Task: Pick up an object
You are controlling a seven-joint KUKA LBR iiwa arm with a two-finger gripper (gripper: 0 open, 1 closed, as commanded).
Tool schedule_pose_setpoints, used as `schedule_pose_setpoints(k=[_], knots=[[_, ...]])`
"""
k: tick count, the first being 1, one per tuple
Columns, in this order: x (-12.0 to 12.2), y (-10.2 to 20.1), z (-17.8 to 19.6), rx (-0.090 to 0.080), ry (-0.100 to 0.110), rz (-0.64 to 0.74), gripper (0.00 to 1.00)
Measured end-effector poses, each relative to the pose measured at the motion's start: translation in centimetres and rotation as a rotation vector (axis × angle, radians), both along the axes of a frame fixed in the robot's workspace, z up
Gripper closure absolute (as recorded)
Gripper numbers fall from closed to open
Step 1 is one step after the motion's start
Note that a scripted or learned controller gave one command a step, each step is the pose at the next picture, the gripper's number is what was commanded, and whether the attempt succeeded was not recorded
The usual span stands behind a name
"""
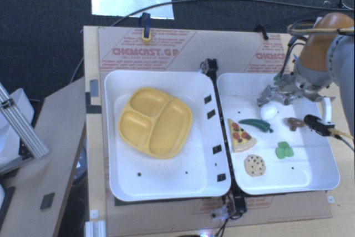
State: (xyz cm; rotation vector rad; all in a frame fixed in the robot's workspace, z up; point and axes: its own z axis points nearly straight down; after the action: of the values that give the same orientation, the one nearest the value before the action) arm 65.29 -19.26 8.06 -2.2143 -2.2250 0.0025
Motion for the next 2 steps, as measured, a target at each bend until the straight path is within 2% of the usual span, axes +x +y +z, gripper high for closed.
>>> schedule_pose_setpoints(k=[1, 2], knots=[[0.2, 0.0, 1.3, -0.002, -0.005, 0.002, 1.00], [-0.7, -0.3, 6.7, -0.002, -0.007, -0.004, 1.00]])
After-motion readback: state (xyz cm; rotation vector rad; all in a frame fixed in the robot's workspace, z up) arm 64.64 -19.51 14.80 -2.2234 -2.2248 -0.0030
